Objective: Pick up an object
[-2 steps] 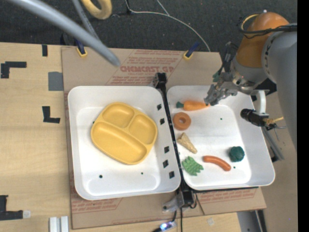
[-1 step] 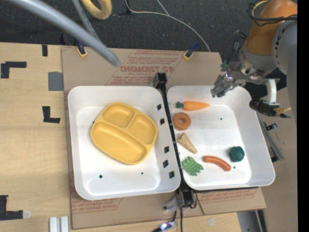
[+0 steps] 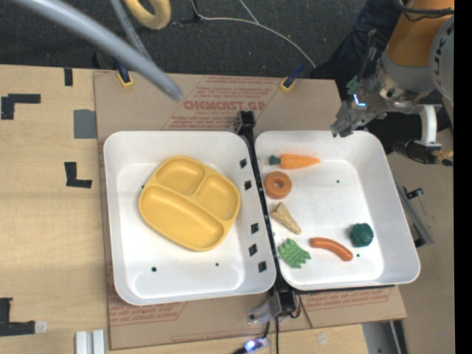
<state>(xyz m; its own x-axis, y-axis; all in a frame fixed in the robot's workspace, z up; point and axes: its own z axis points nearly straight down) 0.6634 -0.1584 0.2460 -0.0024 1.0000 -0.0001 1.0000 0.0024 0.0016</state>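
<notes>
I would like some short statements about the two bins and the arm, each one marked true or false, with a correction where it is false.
1. The yellow divided plate lies in the left bin. True.
2. The carrot lies in the left bin. False: it lies in the right bin, near its far edge.
3. The gripper is above the far edge of the right bin. True.
4. The sausage is held between the gripper's fingers. False: it lies on the floor of the right bin, near the dark green piece.
5. The doughnut lies between the carrot and the pale wedge. True.
</notes>
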